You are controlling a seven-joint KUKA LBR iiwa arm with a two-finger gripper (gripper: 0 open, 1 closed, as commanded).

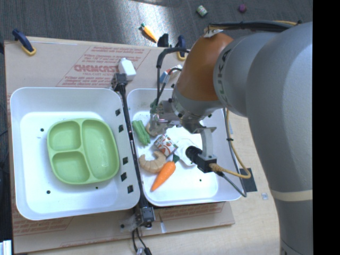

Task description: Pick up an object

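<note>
Camera view: gripper [159, 122] low in right bin [183, 193], jaw state impossible to tell. Carrot [163, 176] just below gripper, beside croissant [150, 164]. Probably light, rigid, slick plastic; best pinched across thick orange middle.

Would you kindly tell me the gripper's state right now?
Gripper: cannot be told; it sits low in the right white bin, beside the green bean pod.
</note>
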